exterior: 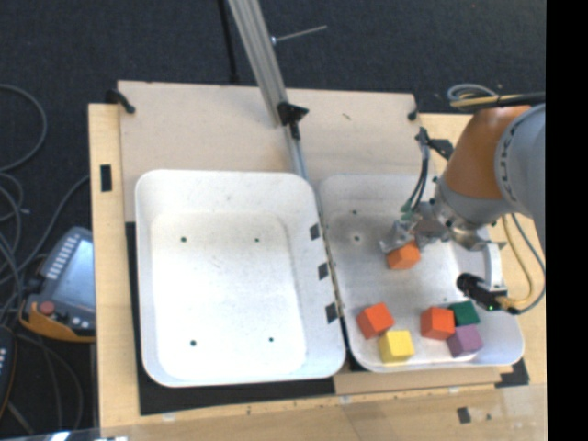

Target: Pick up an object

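In the right bin (354, 200), an orange block (403, 258) sits just under the tip of my gripper (401, 243), touching or almost touching it. The arm, with its orange band (478, 159), reaches in from the right over the bin's far half. The gripper body hides the block's top edge, so I cannot make out whether the block is gripped or resting on the bin floor. More blocks lie along the bin's near edge: an orange one (375, 320), a yellow one (396, 345), a red-orange one (437, 322), a green one (465, 313) and a purple one (464, 340).
The left bin (230, 186) stands beside the right one, with a thin divider between them. A slanted aluminium rail (262, 49) rises from the back of the bench. Cables hang near the wrist at the right (510, 288). A hand-held pendant (64, 278) lies off the bench at the left.
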Controlling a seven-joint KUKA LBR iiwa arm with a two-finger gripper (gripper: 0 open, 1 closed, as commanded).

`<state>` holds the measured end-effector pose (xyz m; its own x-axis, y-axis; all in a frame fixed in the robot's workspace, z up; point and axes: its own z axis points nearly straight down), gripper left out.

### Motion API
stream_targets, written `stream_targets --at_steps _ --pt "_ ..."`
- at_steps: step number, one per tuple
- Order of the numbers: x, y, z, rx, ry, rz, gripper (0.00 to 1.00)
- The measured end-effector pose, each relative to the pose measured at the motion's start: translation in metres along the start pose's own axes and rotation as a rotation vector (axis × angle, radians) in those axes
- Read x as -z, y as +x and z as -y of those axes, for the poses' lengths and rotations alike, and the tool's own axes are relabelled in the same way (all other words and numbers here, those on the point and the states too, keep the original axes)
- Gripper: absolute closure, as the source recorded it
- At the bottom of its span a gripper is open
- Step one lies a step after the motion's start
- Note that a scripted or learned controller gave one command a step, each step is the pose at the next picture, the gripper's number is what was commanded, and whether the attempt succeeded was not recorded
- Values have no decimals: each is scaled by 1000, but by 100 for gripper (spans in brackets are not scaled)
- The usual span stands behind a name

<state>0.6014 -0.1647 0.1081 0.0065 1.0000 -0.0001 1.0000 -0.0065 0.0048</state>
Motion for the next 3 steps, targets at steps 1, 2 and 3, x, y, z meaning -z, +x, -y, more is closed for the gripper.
stream_targets --at_steps 1,2,3 --pt "38 64 -23 15 -1 -2 100" --pt "91 129 71 13 3 -2 100" --pt "125 197 72 17 0 -3 100"
